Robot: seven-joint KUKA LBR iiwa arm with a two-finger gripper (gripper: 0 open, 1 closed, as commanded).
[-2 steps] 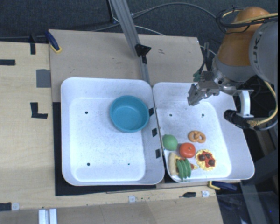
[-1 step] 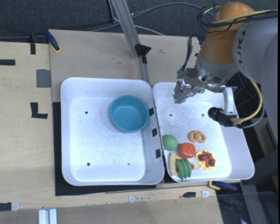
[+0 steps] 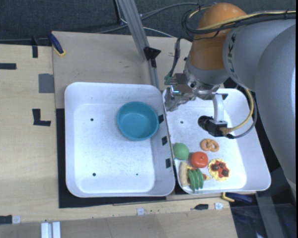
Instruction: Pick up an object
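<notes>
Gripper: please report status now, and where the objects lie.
Gripper over right bin's far left corner, nothing seen held. Toy food clustered near front: green ball, tomato, pretzel. Blue bowl in left bin.

The arm (image 3: 248, 53) runs out of view at the right and top edges, so its base and most of its body are cut off. Its wrist and orange band cover the far part of the right bin (image 3: 248, 182), hiding that bin's upper rim. The tool (image 3: 176, 97) is a small dark cluster under the wrist; whether its fingers are apart or together is too small to tell. The yellow item (image 3: 183, 171) lies partly under the green pepper-like piece (image 3: 195, 177), so its shape is unclear. The surface (image 3: 20, 148) is cut off at the left and bottom edges.
</notes>
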